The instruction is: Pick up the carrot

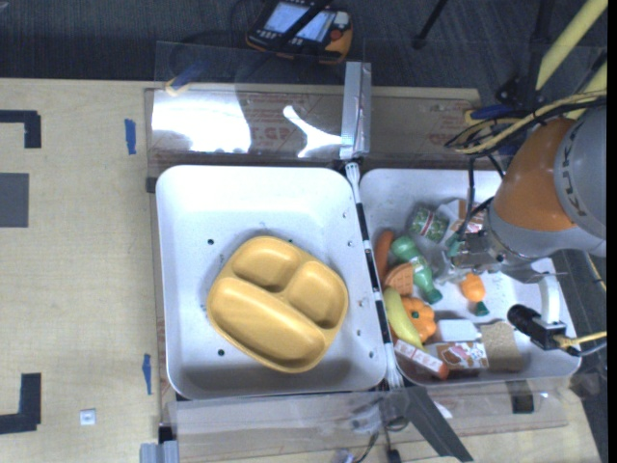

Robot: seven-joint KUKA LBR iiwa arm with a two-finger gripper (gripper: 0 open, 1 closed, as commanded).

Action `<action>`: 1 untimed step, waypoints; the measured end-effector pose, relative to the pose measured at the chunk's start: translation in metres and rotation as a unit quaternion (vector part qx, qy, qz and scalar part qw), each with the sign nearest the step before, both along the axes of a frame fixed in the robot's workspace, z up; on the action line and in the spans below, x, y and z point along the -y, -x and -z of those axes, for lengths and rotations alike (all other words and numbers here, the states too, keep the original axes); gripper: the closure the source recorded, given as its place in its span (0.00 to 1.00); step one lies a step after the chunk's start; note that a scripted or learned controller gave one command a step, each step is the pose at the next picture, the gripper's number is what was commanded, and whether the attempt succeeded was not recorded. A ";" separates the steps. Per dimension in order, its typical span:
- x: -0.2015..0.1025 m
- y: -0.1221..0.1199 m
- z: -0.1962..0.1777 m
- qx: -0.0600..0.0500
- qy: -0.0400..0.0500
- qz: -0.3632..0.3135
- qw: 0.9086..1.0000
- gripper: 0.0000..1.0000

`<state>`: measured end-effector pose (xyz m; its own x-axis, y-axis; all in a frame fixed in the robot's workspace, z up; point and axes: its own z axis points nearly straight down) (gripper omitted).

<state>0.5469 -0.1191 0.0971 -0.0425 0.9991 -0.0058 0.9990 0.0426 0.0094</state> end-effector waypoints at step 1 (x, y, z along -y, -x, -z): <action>0.000 0.000 0.000 0.000 0.000 0.000 1.000 0.00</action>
